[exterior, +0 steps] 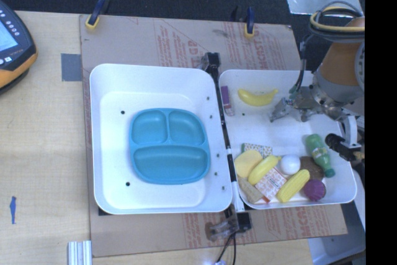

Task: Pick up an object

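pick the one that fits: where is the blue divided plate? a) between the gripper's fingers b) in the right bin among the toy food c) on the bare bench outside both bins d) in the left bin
d, since the blue divided plate lies flat on the floor of the left bin, while the banana and the other toy food sit in the right bin.

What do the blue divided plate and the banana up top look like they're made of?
Blue divided plate: likely molded plastic, going by its even color, rounded compartment ridges and soft sheen. Banana: probably toy plastic, being uniformly yellow and smooth, though too small to confirm.
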Robot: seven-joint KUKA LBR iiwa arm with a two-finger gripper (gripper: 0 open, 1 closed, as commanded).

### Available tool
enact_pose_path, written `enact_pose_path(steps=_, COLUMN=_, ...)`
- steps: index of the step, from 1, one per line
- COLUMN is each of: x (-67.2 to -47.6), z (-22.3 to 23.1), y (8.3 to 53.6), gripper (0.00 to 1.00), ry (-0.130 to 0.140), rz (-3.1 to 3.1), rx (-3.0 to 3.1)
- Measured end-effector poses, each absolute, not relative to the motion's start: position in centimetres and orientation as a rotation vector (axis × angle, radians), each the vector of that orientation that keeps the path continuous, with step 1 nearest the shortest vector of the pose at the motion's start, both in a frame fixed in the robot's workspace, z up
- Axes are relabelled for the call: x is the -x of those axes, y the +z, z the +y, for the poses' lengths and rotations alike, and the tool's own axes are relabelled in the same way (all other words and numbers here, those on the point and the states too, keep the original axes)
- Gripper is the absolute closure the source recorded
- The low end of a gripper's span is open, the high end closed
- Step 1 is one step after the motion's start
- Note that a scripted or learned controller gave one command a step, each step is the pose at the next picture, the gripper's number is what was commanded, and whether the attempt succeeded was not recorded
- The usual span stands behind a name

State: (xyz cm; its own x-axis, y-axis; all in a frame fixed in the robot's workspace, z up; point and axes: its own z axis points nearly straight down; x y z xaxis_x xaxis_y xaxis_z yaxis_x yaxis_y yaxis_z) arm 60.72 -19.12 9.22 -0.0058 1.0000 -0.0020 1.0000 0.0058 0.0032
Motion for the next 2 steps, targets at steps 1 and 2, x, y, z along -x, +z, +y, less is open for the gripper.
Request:
enact_pose_path(steps=1, x=-53.0, z=-21.5, y=17.4, gripper=0.00, ry=-0.002, rz=2.219, rx=-2.222)
enact_pose_path(steps=2, x=-53.7, z=-20.8, y=8.7, gripper=0.00, ry=-0.008, rz=2.233, rx=-2.220)
